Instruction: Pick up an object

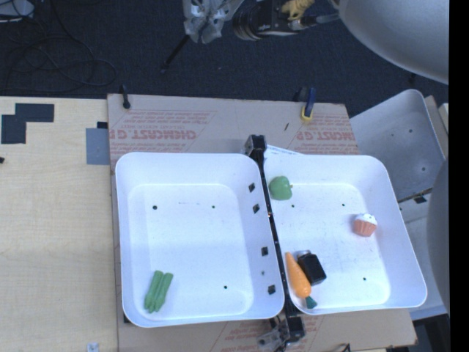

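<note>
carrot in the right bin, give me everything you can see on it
The carrot is a small orange toy, plastic-looking, with a dark green tip at its near end. It lies flat along the right bin's left wall, near the front corner, tip pointing toward the camera. A black block lies against its right side.

A large, smooth, pale grey rounded housing of the arm (pixel 399 20) is seen at the upper right, its surface plain and without visible markings. Beside it, a dark cylindrical section with a white top (pixel 275 17) is seen, over which a yellow cable (pixel 302 4) is looped. The tool (pixel 212 9) is seen as a light grey metallic assembly of angular, faceted parts, too blurred for screws or finger positions to be made out.
</note>
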Controlling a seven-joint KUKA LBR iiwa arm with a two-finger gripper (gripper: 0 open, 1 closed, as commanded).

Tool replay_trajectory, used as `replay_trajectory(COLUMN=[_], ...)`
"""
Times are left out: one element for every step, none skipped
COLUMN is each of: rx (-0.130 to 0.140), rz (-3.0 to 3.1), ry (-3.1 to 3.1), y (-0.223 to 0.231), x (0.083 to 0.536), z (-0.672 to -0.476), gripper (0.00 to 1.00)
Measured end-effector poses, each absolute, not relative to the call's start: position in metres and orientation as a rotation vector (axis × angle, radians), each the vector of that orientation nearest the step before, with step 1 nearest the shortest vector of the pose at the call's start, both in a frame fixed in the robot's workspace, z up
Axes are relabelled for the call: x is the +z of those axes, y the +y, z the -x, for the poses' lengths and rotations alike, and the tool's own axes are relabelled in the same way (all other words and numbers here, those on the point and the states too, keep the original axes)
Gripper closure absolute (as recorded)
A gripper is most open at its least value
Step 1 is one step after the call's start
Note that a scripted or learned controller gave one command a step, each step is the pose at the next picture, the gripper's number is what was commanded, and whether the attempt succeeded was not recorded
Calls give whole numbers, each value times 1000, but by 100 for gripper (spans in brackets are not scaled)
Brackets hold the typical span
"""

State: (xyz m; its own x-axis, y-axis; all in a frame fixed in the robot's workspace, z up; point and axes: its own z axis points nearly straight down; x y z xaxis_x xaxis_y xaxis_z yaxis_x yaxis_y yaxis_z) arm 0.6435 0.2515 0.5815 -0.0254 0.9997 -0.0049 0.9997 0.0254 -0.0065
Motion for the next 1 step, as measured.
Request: replay_trajectory(rx=[4], rz=[2190], ry=[-2256], y=[253], x=[591], z=[-644], gripper=[100])
